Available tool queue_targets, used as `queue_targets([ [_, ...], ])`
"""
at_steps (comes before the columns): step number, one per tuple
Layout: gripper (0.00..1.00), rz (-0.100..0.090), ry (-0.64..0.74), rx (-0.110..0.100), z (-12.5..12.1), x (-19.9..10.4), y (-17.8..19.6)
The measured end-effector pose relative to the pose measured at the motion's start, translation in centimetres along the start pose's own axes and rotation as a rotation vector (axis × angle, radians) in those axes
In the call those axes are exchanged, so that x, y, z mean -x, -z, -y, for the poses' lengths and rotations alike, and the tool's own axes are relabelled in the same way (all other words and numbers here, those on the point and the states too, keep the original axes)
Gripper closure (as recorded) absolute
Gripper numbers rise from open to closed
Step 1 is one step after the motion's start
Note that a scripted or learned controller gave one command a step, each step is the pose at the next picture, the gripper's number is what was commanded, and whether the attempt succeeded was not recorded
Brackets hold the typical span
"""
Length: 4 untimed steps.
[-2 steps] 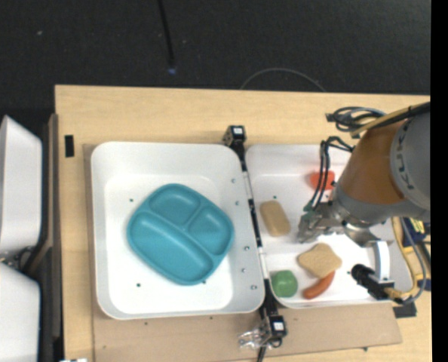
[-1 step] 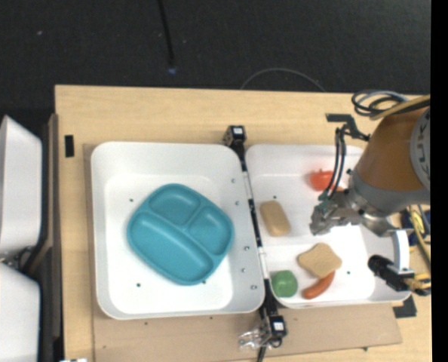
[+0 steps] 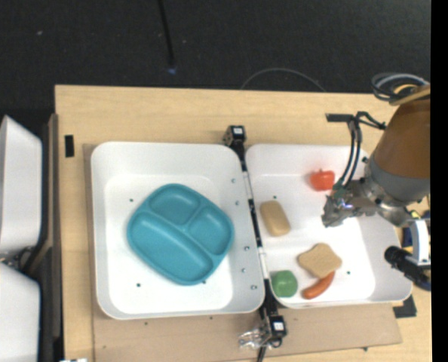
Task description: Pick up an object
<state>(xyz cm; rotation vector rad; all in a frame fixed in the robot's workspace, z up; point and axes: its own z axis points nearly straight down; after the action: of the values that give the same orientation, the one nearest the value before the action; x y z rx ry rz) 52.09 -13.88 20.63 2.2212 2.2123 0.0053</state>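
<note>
A wooden bench (image 3: 73,225) carries two shallow white bins side by side — the left bin (image 3: 103,202) and the right bin (image 3: 284,157), their inner rims touching. Small black clips (image 3: 234,135) sit at the seam's far and near ends. White containers (image 3: 13,202) stand at the left edge — dark floor (image 3: 133,29) behind.

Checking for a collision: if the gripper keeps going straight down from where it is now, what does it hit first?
Probably the bare floor of the right bin: the gripper hangs between the red piece and the toast slice. Depth is unclear.
</note>
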Motion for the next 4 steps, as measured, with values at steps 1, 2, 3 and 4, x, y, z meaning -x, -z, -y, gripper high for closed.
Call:
queue_targets([
  [1,1.00,0.000,0.007,0.000,0.1,0.5,4.5],
  [2,1.00,-0.003,0.013,-0.003,-0.5,-5.6,5.1],
  [3,1.00,-0.004,0.013,-0.004,-1.0,-11.0,5.9],
  [4,1.00,-0.003,0.012,-0.005,-1.8,-16.0,6.4],
])
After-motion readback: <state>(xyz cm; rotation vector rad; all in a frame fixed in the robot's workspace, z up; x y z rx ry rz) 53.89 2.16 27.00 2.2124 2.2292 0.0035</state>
